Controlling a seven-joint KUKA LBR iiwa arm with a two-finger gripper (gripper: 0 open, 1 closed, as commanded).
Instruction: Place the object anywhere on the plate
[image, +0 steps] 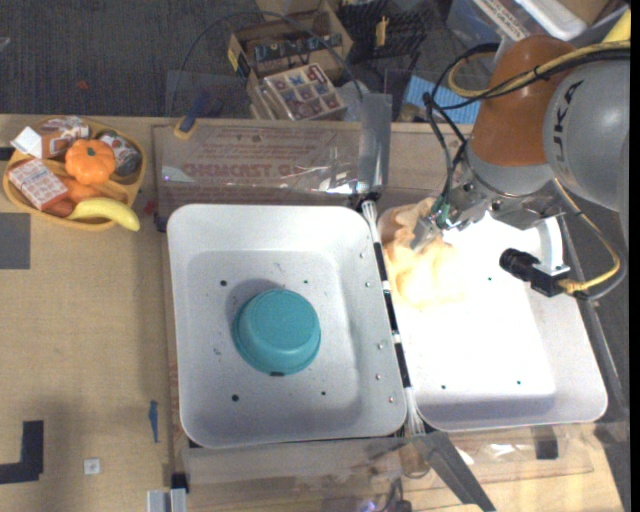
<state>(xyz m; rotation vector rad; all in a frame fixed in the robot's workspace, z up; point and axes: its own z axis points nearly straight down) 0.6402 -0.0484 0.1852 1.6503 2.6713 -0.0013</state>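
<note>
A single fixed camera is mounted above the counter (80, 330) and looks down at a slant. The view is wide enough to take in both white bins: the left bin (200, 250) sits near the frame centre, and the right bin (500, 350) extends toward the right side. The far edge of the counter lies toward the top of the frame, with a dark floor and cluttered boxes (290, 70) beyond it. The arm (560, 110) enters from the upper right. The counter's near edge runs along the bottom of the frame.
</note>
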